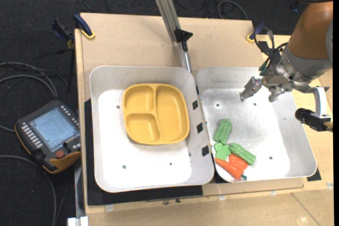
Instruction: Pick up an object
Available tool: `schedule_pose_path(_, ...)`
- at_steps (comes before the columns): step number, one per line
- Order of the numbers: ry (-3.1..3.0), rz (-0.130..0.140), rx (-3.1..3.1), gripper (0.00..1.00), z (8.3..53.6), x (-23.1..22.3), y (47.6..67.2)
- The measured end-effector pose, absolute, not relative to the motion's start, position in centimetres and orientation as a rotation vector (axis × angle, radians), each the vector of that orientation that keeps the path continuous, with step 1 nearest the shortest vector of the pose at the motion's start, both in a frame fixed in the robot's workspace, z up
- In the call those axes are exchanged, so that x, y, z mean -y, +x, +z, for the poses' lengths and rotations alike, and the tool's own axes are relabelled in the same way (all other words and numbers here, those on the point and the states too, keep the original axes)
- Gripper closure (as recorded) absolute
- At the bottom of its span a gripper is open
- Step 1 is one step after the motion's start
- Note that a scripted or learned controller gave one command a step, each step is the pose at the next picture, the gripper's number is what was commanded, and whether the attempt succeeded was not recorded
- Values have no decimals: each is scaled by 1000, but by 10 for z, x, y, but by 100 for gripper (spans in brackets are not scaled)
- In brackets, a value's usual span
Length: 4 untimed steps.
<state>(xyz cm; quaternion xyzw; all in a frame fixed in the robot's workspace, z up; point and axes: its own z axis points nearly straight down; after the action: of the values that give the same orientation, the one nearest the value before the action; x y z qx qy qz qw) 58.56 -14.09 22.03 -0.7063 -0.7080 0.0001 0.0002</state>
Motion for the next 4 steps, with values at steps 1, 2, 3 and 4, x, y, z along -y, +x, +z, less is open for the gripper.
schedule_pose_path(1,-2219,0,2223,0,220,141,586)
schedule_pose_path(2,-2220,5,2219,0,173,148,589)
schedule_pose_path(3,-2218,5,2218,0,125,143,581)
schedule_pose_path(4,-2221,2,2221,0,94,142,581)
